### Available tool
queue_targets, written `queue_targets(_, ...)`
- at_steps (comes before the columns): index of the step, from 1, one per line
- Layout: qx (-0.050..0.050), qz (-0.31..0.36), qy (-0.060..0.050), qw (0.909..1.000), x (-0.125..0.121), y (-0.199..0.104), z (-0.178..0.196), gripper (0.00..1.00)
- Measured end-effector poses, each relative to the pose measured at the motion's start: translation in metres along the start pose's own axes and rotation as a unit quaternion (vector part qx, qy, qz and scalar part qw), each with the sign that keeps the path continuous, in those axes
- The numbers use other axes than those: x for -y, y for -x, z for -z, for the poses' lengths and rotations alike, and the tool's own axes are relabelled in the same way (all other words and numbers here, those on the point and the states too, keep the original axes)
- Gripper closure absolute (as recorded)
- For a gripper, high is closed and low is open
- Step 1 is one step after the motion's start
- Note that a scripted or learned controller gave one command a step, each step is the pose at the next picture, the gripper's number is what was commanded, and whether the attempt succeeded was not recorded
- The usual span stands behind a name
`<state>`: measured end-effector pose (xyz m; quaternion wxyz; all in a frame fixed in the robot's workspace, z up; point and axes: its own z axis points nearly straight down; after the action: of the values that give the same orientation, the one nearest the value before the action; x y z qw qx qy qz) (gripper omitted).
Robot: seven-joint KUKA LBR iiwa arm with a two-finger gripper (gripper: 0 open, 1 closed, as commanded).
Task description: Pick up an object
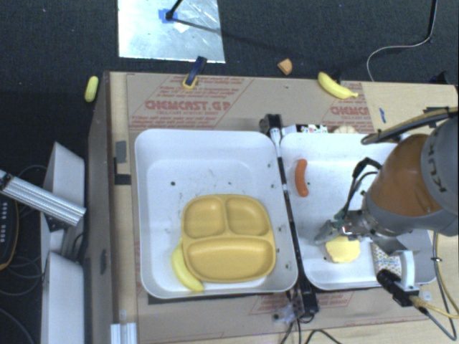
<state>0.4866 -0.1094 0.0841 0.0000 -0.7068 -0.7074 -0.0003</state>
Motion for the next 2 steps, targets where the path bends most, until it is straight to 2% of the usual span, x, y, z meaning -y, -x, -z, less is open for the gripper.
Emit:
queue_targets(1,0.0,0.001,0.001,1.0,-0.08,-0.027,0.0,0.0)
queue_targets(2,0.001,0.002,0.001,1.0,-0.13,-0.021,0.001,0.0)
